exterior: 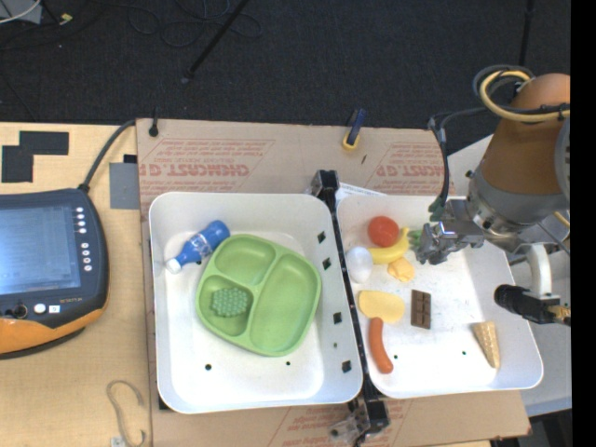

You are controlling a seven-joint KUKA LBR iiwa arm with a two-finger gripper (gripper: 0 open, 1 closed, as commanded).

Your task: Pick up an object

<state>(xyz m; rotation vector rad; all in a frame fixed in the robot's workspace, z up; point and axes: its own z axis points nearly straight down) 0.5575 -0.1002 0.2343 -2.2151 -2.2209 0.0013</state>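
My gripper (430,243) hangs low over the right bin (521,361), just right of a red tomato (383,229) and a yellow banana-like piece (389,251). A small yellow chunk (401,270) lies just below and left of it. Further down are a yellow wedge (382,304), a brown chocolate bar (421,309), an orange-red sausage (378,345), a white egg (358,264) and a waffle cone (487,343). Nothing shows between the fingers.
The left bin (177,361) holds a green divided plate (261,294) with a green knobbly item (230,301) in one section, and a blue-and-white bottle (197,245). A tablet-like pendant (47,259) sits at the far left. A black divider (340,277) separates the bins.
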